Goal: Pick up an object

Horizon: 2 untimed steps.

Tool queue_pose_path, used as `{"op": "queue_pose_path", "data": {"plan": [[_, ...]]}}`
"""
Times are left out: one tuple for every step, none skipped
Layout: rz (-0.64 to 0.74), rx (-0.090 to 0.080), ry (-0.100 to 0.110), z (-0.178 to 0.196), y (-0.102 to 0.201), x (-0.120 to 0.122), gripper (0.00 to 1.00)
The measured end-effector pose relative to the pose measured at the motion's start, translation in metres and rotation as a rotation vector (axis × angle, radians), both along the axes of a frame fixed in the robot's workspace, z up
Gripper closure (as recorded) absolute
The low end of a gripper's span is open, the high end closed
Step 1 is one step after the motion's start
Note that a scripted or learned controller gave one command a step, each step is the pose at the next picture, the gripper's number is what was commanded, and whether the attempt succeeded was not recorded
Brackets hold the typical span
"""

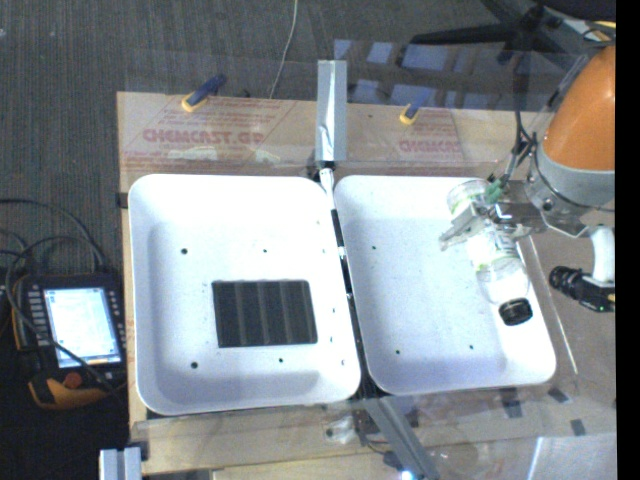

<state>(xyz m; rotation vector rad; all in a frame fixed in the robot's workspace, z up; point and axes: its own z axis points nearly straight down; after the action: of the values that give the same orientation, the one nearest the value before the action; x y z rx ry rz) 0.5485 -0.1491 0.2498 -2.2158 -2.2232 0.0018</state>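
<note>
clear plastic bottle with a black cap [497,268] lies in the right white bin [420,358] below the pincer [478,216], whose grip i cannot tell.

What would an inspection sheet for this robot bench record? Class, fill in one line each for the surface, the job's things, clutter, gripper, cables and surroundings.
Surface: plywood bench bearing a left white bin and a right white bin side by side.
Job's things: dark ribbed rectangular block in the left bin; clear plastic bottle with a black cap in the right bin.
Clutter: nothing seen.
Gripper: gripper is over the right bin's far right part, above the bottle; grasp cannot be told.
Cables: black cables on the carpet at left; a thin cable beyond the bench.
Surroundings: teach pendant on the floor; office chair base at top right.
</note>
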Motion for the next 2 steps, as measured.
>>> {"op": "queue_pose_path", "data": {"plan": [[-0.111, -0.003, -0.001, 0.063, -0.025, 0.004, 0.00], [-0.251, -0.005, -0.002, 0.153, -0.063, 0.013, 0.00]]}}
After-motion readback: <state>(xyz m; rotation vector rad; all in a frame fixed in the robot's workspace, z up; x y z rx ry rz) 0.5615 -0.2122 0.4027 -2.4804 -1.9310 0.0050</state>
